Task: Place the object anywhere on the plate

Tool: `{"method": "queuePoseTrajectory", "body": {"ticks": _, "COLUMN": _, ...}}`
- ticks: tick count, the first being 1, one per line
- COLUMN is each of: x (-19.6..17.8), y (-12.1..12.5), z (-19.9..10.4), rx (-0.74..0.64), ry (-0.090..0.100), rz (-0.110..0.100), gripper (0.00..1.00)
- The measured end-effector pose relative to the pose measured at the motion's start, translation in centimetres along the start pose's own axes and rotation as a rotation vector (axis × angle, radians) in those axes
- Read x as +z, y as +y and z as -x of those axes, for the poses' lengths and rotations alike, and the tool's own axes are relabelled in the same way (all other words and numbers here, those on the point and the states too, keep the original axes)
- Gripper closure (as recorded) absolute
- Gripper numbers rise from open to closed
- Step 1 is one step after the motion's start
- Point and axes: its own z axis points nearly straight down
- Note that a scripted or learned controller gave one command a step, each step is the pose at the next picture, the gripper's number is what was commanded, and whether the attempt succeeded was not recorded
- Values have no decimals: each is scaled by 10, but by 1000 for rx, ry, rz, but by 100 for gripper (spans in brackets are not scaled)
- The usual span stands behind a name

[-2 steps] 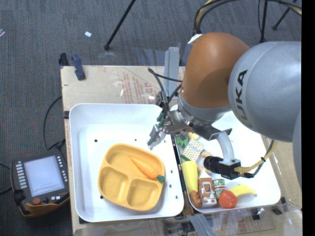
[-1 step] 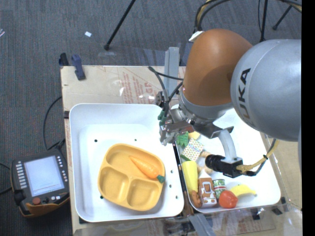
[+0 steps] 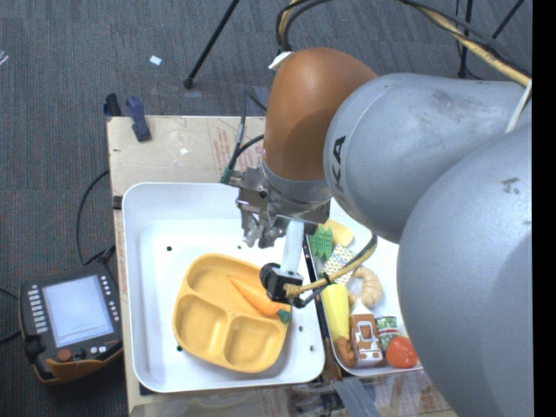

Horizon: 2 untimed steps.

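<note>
Orange carrot [image 3: 257, 297] on plate [image 3: 208, 324] — below end effector [image 3: 261, 233]

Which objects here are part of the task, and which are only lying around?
Part of the job:
carrot, lying on the plate
yellow plate
gripper, above the plate

Just lying about, in the right bin:
corn cob
tomato
green toy
On the floor: teach pendant
</note>
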Motion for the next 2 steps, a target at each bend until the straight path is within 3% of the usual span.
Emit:
{"method": "queuePoseTrajectory", "body": {"ticks": 1, "x": -2, "y": 0, "z": -1, "rx": -2, "ry": 2, "rz": 2, "gripper": 0}}
{"method": "queuePoseTrajectory", "body": {"ticks": 2, "x": -2, "y": 0, "z": -1, "rx": -2, "ry": 2, "rz": 2, "gripper": 0}}
